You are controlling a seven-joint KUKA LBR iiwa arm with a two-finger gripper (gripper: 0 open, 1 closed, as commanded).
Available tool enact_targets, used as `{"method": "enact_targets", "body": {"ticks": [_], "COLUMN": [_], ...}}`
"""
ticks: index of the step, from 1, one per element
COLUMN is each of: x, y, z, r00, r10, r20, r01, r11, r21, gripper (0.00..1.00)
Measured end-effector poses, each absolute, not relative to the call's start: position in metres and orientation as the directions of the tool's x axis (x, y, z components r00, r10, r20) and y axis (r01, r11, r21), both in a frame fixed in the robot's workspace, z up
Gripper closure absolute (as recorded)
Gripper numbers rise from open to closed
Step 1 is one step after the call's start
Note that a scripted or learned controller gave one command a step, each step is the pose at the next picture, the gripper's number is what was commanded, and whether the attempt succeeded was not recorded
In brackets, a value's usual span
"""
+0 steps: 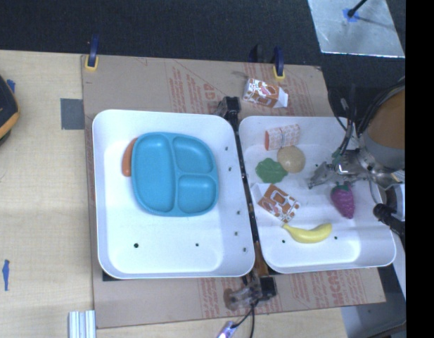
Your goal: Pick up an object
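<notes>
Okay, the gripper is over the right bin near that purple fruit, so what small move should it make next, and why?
Probably a short shift toward the near rim and then down. The gripper sits just up and left of the purple grape-like toy fruit, with nothing seen between its fingers. The yellow toy banana lies farther off.

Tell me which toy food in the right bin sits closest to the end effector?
The purple grapes, lying just below the end effector. The yellow banana, green leaf and beige ball lie farther left.
</notes>
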State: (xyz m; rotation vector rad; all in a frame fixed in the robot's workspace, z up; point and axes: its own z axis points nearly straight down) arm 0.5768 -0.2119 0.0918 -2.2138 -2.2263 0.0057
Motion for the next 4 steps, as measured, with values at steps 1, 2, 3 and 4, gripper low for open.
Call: {"method": "enact_targets", "body": {"ticks": [1, 2, 3, 4], "x": [0.537, 0.509, 0.511, 0.539], "y": [-0.212, -0.212, -0.213, -0.155], "z": [0.092, 0.091, 0.103, 0.093], "r00": [-0.005, -0.005, -0.009, -0.008], "r10": [1.0, 1.0, 1.0, 1.0], "r20": [-0.001, 0.0, -0.002, -0.001], "r01": [1.0, 1.0, 1.0, 1.0], "r11": [0.005, 0.005, 0.009, 0.008], "r21": [-0.004, -0.004, -0.002, 0.0], "gripper": [0.0, 0.0, 1.0, 1.0]}}
